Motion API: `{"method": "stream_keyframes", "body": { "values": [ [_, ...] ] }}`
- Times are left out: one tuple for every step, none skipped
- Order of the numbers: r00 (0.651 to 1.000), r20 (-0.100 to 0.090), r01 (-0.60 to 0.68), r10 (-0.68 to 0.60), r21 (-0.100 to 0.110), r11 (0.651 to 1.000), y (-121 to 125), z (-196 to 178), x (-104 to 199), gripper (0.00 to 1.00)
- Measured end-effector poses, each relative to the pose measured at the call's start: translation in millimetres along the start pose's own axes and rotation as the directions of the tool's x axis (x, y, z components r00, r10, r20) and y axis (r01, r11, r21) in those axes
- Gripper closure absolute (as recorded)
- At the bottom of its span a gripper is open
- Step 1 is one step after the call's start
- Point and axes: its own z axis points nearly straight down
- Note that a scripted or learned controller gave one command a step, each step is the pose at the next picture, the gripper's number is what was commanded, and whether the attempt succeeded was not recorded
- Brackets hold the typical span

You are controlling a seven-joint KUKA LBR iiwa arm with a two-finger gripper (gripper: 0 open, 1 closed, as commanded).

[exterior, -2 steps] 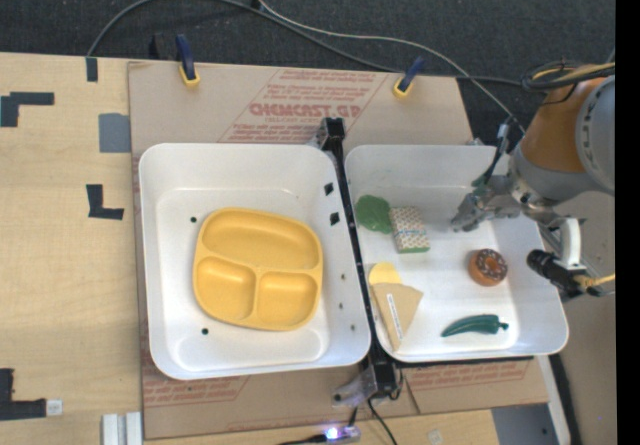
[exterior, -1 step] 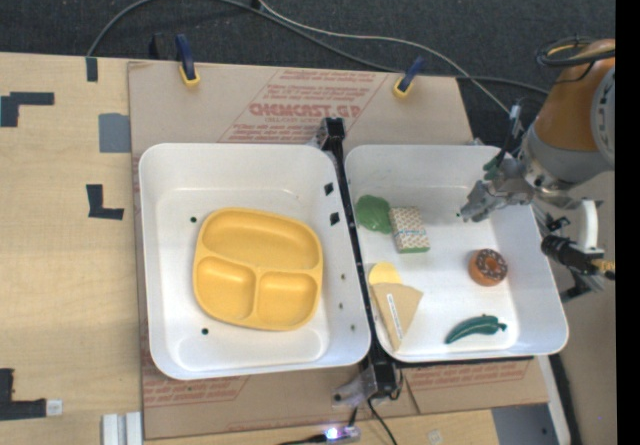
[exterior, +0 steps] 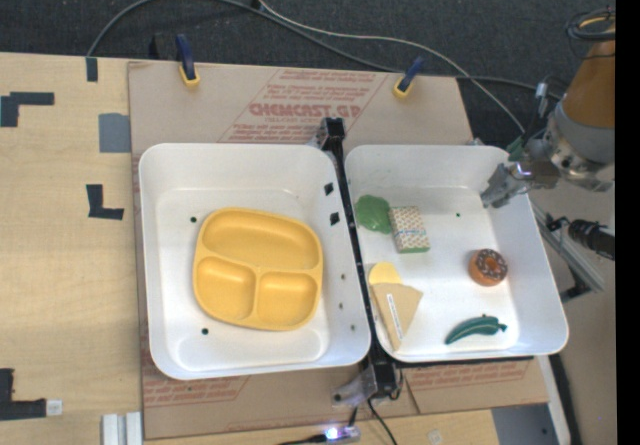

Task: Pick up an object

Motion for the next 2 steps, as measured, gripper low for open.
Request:
{"method": "stream_keyframes", "body": {
  "values": [
    [1.0,0.0,0.001,-0.001,0.0,1.0,1.2,-48.8,0.3,1.0],
    [1.0,-0.002,0.004,-0.004,0.005,1.0,8.3,-34.1,50.3,1.0]
  ]
}}
